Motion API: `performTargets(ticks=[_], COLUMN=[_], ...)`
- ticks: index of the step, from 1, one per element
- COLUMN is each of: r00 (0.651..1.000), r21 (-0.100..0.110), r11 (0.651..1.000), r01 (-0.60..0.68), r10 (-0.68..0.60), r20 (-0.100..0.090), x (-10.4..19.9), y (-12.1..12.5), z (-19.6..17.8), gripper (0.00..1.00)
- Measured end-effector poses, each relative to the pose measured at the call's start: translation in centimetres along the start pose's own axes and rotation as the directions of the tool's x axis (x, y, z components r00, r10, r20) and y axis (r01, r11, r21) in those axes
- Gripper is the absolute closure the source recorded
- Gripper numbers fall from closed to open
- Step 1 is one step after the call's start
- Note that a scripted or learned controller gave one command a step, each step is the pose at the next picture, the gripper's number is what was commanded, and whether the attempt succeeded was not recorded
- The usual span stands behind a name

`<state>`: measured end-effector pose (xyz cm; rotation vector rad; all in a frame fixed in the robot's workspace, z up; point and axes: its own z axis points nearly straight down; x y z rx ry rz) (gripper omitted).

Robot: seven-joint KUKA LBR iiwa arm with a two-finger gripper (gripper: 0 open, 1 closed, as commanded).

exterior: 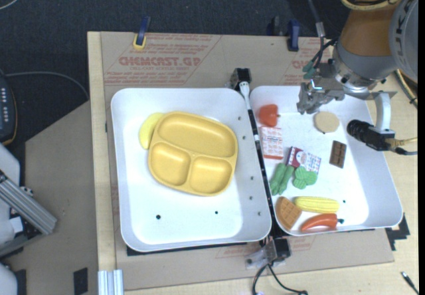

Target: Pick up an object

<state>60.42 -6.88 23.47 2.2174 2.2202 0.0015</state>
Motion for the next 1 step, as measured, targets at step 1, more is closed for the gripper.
performTargets(ticks=[1], r00=[1.0], r21=[0.0], r11=[1.0], r01=[-0.002], r10=[0.002], r20=[0.0], x=[-0.72], y=[0.25], z=[0.12], gripper=[1.0])
